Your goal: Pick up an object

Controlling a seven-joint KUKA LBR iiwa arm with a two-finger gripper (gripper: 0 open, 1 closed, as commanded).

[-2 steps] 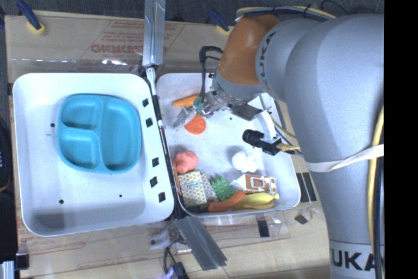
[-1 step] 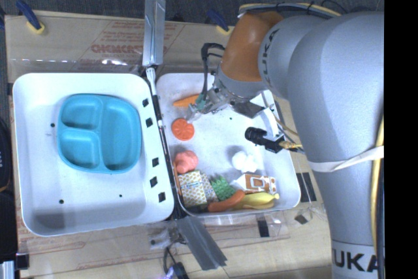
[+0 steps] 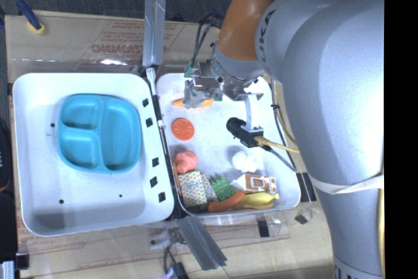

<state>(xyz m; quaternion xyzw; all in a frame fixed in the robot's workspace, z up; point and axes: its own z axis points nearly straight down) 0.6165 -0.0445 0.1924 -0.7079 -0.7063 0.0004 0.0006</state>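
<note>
The gripper [image 3: 198,93] is lowered into the far end of the right bin [image 3: 287,196], directly over a small orange piece [image 3: 206,102] — nothing lies nearer. Whether it is gripped cannot be told. The orange disc [image 3: 183,129] lies just nearward.

1. Both bins [image 3: 26,140] are white.
2. The divided tray [image 3: 99,132] in the left bin is light blue.
3. The disc [image 3: 183,129] is orange, with fine ridges.
4. The lump [image 3: 187,161] below it is pink.
5. The packet [image 3: 194,188] carries a small beige-and-yellow pattern.
6. The leafy piece [image 3: 222,188] is green.
7. The banana [image 3: 260,200] is yellow.
8. The carrot [image 3: 225,203] is orange-red.
9. The arm [image 3: 326,75] is grey, its band [image 3: 245,23] orange.
10. The bench [image 3: 85,36] is brown cardboard with red print.
</note>
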